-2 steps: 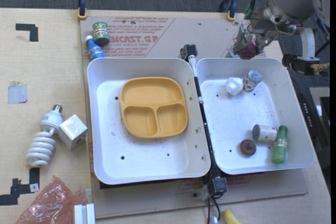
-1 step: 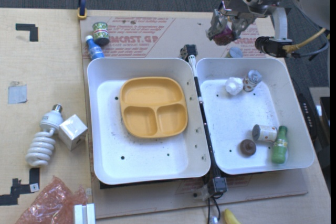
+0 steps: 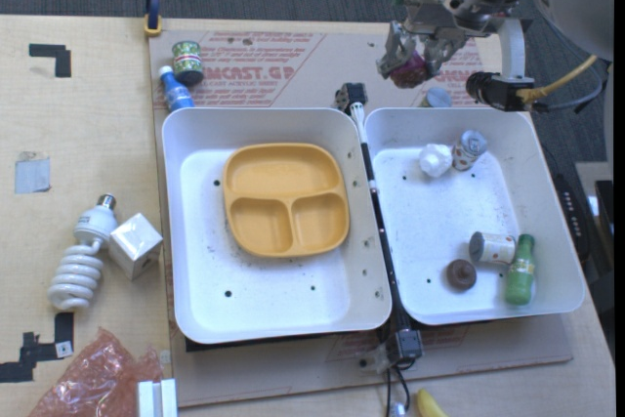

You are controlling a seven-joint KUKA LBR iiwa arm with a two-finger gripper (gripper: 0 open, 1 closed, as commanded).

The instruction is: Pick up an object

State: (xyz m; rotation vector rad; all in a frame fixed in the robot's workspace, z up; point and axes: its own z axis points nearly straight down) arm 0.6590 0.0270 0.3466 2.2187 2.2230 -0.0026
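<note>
My gripper (image 3: pixel 413 63) hangs high over the back left corner of the right bin (image 3: pixel 547 161). A small dark purple object (image 3: pixel 411 70) sits between its fingers, lifted off the bench. Inside that bin lie a white crumpled lump (image 3: pixel 435 158), a small can (image 3: pixel 471 148), a pale cylinder (image 3: pixel 491 247), a green bottle (image 3: pixel 520 271) and a brown round disc (image 3: pixel 461 274). The left bin (image 3: pixel 186 210) holds a yellow divided plate (image 3: pixel 286 198).
Left of the bins on the bench lie a spiral light bulb (image 3: pixel 80 259) and a white cube (image 3: pixel 135 244). A small blue bottle (image 3: pixel 178 83) stands behind the left bin. A red plastic bag (image 3: pixel 88 381) lies at the front left.
</note>
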